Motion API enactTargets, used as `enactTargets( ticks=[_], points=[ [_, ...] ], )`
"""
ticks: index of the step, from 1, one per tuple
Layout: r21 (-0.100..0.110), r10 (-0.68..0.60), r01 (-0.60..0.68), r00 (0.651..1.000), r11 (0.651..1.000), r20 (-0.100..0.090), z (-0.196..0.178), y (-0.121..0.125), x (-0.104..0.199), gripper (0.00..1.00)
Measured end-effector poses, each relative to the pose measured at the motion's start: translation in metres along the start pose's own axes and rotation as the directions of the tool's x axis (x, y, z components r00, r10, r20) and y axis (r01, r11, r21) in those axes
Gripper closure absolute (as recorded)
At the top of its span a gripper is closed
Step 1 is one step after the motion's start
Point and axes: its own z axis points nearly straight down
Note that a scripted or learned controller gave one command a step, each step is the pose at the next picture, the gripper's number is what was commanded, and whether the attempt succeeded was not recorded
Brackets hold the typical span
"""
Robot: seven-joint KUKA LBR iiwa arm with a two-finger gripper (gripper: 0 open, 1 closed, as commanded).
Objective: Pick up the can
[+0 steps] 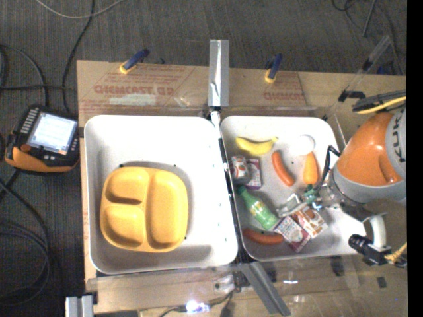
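Observation:
In the right bin [330, 132], a small red-and-white labelled container [246, 172], which may be the can, lies near the left wall. My gripper [309, 198] hangs low over the middle-right of that bin. It sits right of a green bottle [258, 210] and just above a red-and-white printed packet [301, 227]. The arm's orange band [371, 156] covers the bin's right edge. The gripper is roughly a hand's width right of the labelled container and does not touch it.
A yellow banana [256, 144], a red sausage [283, 168], an orange carrot-like piece [310, 168] and a pale round object [304, 144] lie in the back of the right bin. Another red sausage [263, 238] lies at the front. The left bin [92, 137] holds a yellow divided plate [144, 208].

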Motion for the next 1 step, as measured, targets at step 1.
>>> enactTargets(
  ticks=[1],
  points=[
    [-0.003, 0.0, 0.0, 1.0, 1.0, 0.004, -0.0098, 0.0014, -0.001, 1.0]
  ],
)
